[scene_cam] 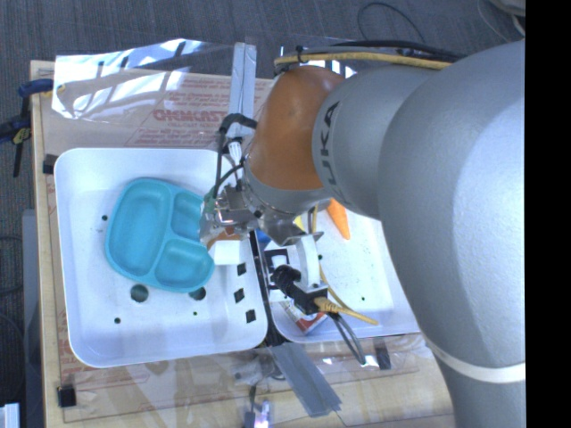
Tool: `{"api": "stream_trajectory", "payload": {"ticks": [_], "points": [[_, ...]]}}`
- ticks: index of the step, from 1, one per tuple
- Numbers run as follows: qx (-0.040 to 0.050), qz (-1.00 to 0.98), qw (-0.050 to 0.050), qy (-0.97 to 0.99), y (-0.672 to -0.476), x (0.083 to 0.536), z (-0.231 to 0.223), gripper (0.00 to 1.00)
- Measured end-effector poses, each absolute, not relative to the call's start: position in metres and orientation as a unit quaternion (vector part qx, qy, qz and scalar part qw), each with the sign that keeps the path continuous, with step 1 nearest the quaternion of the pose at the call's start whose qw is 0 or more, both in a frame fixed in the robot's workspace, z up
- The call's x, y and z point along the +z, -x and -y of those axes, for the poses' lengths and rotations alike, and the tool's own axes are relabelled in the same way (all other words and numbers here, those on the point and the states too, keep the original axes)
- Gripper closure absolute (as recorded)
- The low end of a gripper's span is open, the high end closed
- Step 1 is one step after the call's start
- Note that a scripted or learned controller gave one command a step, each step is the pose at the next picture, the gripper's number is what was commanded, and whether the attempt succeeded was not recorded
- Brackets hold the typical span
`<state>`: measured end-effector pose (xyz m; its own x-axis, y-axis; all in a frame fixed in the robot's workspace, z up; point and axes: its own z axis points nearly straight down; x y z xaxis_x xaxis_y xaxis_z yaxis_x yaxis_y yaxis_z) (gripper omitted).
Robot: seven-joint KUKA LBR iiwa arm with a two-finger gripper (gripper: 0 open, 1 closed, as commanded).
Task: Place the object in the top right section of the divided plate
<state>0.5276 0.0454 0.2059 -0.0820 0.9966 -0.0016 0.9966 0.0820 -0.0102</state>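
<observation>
Camera view, read from the near edge of the bench to the far edge. At the near edge a grey metal bracket (pixel 303 383) lies below the seam between the 2 white bins. The left bin (pixel 80 275) and the right bin (pixel 379 279) stand side by side, touching along their inner walls. At the near end of the right bin lies a red-and-white item (pixel 308 322), too small to identify. The blue divided plate (pixel 143 234), the task's target, lies flat in the left bin, right of its centre, with 1 large compartment on the left and 2 smaller ones on the right. The gripper (pixel 221 228) hangs over the plate's right rim, just beside the upper right compartment; how wide it stands cannot be told. A small white block (pixel 227 253) sits at that rim directly under the gripper; whether it is held, and whether it is the object to be placed, cannot be told. In the right bin an orange piece (pixel 339 220) juts out from beneath the wrist. The grey arm (pixel 437 168), with its orange band (pixel 285 136), covers most of the right bin. Beyond the bins lie printed cardboard (pixel 187 110) and a crumpled shiny sheet (pixel 125 69), then dark carpet (pixel 134 7).
</observation>
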Motion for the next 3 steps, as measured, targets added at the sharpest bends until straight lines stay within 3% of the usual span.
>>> {"api": "stream_trajectory", "payload": {"ticks": [1, 2, 3], "points": [[0.0033, 0.799, 0.002, 0.601, -0.546, 0.188, -0.063, 1.00], [0.0035, 0.831, 0.003, 0.556, -0.521, 0.188, -0.056, 1.00], [-0.0002, 0.798, 0.002, 0.602, -0.580, 0.202, -0.050, 1.00]]}}
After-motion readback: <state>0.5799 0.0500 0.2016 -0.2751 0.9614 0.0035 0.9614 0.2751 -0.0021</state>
